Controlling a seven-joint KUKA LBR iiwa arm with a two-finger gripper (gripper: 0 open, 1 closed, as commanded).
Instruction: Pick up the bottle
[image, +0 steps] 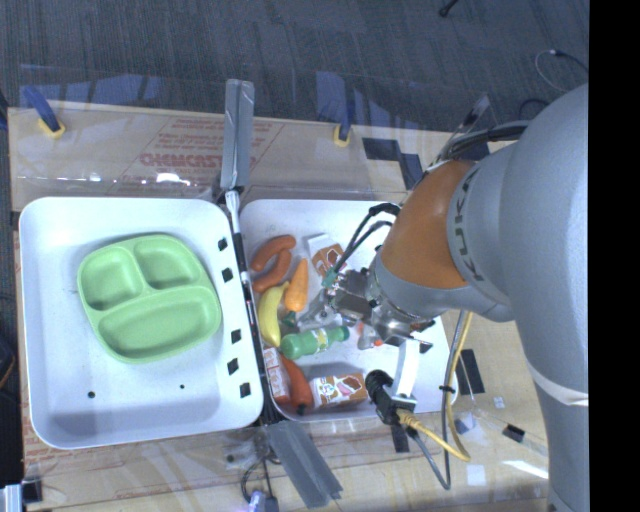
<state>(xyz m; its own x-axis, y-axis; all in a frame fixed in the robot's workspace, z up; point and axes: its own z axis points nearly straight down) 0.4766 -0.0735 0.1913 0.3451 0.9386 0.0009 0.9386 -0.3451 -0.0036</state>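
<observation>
Bottle lies on its side in the right bin, low centre, long axis running roughly 9 to 3 o'clock. Green body toward 9, paler label band and cap end toward 3. It sits in a crowd: banana just at its 10 o'clock, carrot at 12, sausage further up at 11, a flat packet just below at 5, a red item at 7.

End effector sits right over the bottle's cap end, at its 1 o'clock, touching or nearly so. The wrist and cables hide the tips; cannot tell whether it is apart, together, or on the bottle.

Handling, as judged: small plastic bottle, likely light, fairly stiff in the wall but smooth and round, so prone to roll or squirt out of a pinch. The label band may give a little more friction than bare plastic. Best hold looks like across the short axis at mid-body, pinching from 12 and 6 o'clock, where the sides run parallel. The cap end tapers, so it is a poorer place. Neighbours leave little room at 12; carrot may get nudged.

Left bin holds a green tray, well apart.
</observation>
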